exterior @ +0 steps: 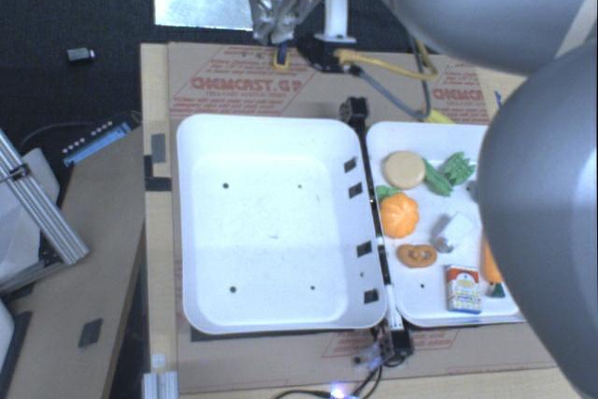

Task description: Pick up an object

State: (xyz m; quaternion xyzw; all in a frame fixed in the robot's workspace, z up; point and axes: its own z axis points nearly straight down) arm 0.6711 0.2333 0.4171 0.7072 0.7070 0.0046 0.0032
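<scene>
A brown bench (243, 84) bears two white bins (271, 220) side by side.

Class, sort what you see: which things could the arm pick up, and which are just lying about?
Job: cookie, orange, green toy, pretzel, small box, pincer.
Lying about: left bin, cardboard, rail, cables.

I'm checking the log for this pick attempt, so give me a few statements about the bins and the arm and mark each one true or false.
1. The orange fruit lies in the right bin. True.
2. The left bin holds the pretzel. False: the pretzel is in the right bin.
3. The gripper is up beyond the bins' far edge. True.
4. The small carton lies by the right bin's far rim. False: it lies near the front rim.
5. The green toy is beside the round cookie. True.
</scene>
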